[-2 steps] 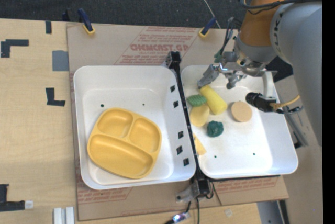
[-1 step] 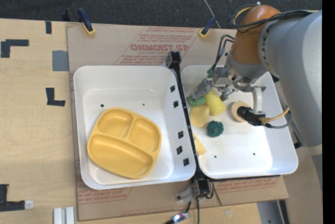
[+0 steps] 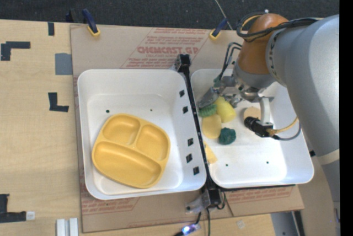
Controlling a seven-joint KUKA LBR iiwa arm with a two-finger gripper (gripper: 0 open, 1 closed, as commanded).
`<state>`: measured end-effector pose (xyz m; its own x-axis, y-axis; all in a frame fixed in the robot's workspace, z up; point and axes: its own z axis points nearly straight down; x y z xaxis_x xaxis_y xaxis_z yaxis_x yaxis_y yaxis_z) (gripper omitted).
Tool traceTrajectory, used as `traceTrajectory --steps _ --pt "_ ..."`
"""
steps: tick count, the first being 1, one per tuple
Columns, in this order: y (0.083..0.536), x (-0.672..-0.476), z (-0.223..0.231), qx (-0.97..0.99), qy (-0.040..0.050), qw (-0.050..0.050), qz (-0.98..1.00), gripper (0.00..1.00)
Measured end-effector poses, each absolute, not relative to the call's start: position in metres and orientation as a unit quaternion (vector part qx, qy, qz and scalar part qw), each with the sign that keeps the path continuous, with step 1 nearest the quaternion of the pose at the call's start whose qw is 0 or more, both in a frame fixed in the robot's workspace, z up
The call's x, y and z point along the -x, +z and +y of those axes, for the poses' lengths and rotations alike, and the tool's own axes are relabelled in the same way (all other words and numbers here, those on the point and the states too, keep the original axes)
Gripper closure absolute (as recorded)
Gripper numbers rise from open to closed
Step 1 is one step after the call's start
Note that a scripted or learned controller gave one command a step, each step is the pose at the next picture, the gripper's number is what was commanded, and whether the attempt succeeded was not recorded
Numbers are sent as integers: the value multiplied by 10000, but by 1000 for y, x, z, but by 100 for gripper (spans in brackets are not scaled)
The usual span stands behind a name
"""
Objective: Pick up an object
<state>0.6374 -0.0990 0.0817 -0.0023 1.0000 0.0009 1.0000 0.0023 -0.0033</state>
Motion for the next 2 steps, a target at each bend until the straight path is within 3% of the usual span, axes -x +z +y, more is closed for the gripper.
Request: traceTrajectory --steps 1,2 --pt "90 -638 -101 7058 23 1 -7084 100" --pt "147 -642 -93 7061 0 6 -7081 100"
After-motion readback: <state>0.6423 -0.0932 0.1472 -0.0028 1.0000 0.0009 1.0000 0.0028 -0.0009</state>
